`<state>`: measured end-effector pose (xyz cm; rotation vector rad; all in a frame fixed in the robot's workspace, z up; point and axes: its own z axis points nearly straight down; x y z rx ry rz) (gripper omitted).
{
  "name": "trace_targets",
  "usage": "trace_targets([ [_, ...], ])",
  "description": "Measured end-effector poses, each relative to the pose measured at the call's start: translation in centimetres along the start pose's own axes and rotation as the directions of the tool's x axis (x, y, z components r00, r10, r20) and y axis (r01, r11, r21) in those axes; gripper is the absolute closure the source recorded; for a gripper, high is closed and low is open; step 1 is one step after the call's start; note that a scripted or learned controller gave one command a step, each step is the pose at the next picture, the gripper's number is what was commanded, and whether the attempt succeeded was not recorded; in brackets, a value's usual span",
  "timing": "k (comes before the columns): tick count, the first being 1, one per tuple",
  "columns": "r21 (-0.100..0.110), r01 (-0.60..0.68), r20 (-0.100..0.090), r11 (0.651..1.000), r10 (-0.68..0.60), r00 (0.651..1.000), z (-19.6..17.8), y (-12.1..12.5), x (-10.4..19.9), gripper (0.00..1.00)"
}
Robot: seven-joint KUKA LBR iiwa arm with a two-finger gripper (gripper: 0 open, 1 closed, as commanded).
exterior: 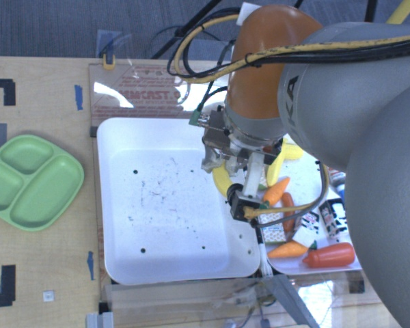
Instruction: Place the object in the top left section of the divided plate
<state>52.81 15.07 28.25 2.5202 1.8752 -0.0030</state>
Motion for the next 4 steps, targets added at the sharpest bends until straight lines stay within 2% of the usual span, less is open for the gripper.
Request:
trace_targets([
  [1, 0.003, -0.038, 0.001, 0.999, 0.038, 0.999, 7.7, -5.8, 5.0, 1.0],
  [2, 0.005, -0.29, 0.003, 0.957, 0.29, 0.957, 12.3, -6.9, 5.7, 1.0],
  [3, 0.004, -0.216, 0.002, 0.976, 0.216, 0.976, 11.7, -7.0, 5.8, 1.0],
  [4, 0.004, -0.281, 0.002, 0.96, 0.281, 0.96, 16.7, -1.2, 2.6, 1.0],
])
